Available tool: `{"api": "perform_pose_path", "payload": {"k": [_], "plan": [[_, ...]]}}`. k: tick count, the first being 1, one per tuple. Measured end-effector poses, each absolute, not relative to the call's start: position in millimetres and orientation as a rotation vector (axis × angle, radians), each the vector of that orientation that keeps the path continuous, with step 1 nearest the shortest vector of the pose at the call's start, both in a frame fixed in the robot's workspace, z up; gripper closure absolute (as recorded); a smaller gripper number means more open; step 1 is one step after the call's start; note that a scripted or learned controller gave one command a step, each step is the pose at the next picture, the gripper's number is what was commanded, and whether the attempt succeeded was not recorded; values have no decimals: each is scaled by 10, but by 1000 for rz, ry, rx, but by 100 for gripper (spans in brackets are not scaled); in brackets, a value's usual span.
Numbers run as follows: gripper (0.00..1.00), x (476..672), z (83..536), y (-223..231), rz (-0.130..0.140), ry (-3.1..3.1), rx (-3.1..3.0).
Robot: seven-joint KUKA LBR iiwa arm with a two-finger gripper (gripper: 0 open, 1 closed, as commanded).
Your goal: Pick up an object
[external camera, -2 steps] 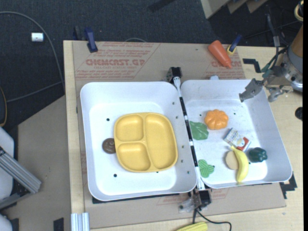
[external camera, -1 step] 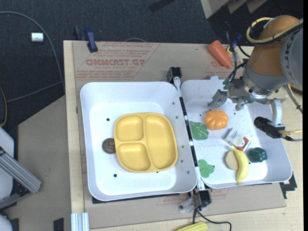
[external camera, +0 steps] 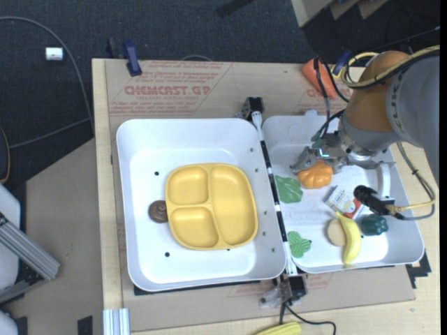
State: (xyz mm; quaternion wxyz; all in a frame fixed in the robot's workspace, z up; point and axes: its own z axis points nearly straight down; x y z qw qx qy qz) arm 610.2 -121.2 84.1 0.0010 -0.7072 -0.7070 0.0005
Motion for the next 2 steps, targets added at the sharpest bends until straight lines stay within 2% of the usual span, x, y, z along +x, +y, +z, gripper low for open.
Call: {"api": "perform_pose_path", "payload": {"k": [1,2], "plan": [[100,6122,960,-1208,-5,-2223,-2224],[100,6121,1856,-385,-4,-2225,-2219]]}}
